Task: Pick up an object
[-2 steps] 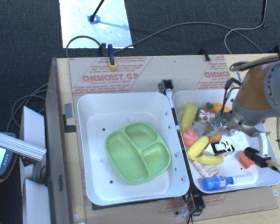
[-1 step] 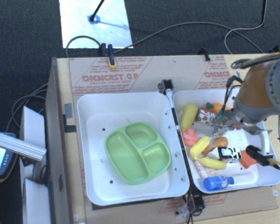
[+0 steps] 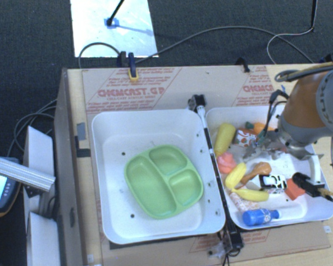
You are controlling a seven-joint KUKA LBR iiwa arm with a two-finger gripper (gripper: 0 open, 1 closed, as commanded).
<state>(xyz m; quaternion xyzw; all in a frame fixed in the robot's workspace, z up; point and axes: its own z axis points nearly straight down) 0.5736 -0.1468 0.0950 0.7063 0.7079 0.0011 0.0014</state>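
Arm: grey KUKA arm with orange band reaches over the right white plastic bin.
Gripper: two-finger gripper sits low among the toys, above the tan drumstick-shaped toy; grip state cannot be told.
Objects: yellow plastic banana just below the drumstick; blue bottle below that; pink toy to its left.
Left bin: left white plastic bin holds a green three-section plate.

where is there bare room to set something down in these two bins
Left bin: bare floor rings the green divided plate, widest along the far wall and left wall. Right bin: crowded, with toys packed from the divider to its middle and the tool above them; just a thin strip by the blue bottle.
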